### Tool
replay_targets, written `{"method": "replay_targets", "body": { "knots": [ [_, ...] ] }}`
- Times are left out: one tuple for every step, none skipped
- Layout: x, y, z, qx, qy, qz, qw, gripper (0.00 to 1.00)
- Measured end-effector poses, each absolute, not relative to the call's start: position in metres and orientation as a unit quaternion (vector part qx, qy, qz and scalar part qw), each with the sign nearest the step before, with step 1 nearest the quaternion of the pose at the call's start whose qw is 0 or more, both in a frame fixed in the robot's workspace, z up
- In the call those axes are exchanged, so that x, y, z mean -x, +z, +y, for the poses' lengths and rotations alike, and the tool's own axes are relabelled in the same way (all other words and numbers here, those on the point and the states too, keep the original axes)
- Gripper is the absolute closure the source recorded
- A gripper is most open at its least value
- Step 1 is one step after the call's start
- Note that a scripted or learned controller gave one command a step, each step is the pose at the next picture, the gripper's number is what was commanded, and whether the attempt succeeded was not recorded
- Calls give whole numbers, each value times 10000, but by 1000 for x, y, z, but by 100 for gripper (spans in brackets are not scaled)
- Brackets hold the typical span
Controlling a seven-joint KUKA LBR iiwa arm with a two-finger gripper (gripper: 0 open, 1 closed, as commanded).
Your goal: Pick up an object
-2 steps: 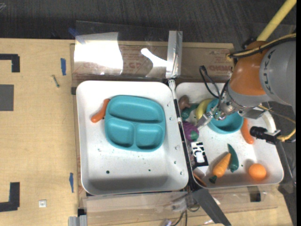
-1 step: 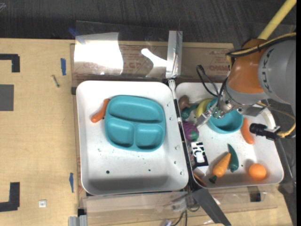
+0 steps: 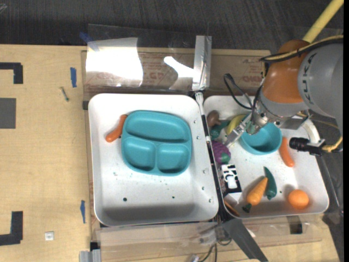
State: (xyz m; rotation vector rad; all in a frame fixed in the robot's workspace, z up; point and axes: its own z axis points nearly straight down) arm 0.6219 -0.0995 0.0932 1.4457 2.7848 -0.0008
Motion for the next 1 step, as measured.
{"method": "replay_targets", "body": {
  "knots": [
    [-622,96,-104,-4380,1,8990,20,0]
  ]
}}
